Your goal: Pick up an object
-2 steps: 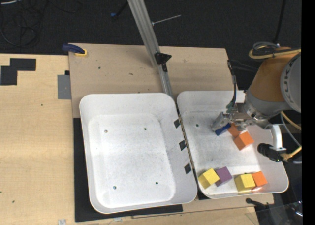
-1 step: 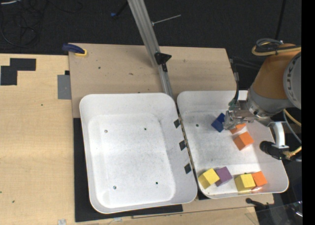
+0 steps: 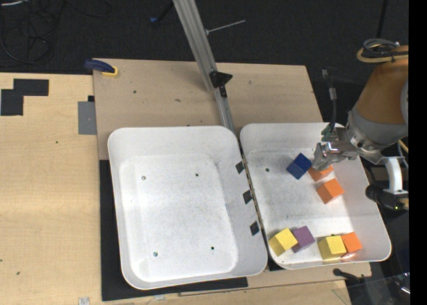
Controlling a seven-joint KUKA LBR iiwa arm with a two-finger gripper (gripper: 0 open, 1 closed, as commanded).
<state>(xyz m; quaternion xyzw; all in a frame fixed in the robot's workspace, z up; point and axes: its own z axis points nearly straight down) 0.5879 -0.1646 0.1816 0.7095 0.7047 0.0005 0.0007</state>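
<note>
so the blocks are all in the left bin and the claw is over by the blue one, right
Not quite: the blocks sit in the right bin, not the left one. The camera view shows the blue block, orange blocks and the yellow and purple ones along its near edge all in that bin. The rest holds: the claw is right beside the blue block.

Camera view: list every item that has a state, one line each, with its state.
Two-finger gripper: low over the right white bin, at a small orange block.
Small orange block: partly hidden under the gripper, hold unclear.
Blue cube: loose, tilted, left of the gripper.
Larger orange cube: loose on the bin floor.
Yellow cube, purple cube: touching at the front wall.
Second yellow cube, orange cube: touching, front right corner.
</note>
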